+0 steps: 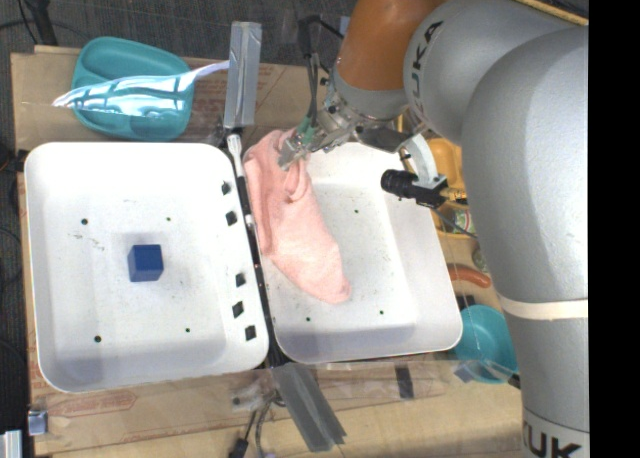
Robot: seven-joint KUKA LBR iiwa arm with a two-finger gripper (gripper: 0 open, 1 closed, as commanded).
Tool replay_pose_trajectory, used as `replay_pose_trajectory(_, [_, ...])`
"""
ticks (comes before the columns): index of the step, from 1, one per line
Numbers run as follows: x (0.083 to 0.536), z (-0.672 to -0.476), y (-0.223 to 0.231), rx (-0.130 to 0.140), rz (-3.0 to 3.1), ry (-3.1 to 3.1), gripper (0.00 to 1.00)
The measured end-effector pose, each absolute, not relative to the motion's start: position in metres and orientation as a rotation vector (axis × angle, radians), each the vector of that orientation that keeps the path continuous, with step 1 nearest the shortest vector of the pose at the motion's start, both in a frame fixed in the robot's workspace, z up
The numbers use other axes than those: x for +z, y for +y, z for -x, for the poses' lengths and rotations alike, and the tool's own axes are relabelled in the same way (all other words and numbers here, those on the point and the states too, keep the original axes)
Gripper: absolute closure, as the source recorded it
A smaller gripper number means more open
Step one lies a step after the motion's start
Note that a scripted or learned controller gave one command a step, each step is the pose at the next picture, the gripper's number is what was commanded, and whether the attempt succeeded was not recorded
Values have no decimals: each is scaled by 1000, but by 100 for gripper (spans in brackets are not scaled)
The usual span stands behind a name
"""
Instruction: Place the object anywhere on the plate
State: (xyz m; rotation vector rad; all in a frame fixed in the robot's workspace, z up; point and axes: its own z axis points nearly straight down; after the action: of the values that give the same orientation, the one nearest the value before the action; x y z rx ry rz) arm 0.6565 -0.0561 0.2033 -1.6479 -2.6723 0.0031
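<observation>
Right now tool (297, 146) sits at top edge of pink cloth (300, 226), right bin (420, 276); grip can't tell.

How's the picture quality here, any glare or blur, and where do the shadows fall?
Camera view: the grey arm looms large and soft at the right; the white bins look bright and nearly washed out; the blue cube and pink cloth stay fairly sharp; soft shadows gather along the bins' near walls.
</observation>
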Motion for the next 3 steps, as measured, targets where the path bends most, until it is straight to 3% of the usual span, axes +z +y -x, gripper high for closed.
replay_pose_trajectory(1, [216,-654,16,2,1729,-2623,100])
replay_pose_trajectory(2, [254,-657,-16,2,1562,-2727,100])
replay_pose_trajectory(3, [260,-656,51,1,1512,-2754,100])
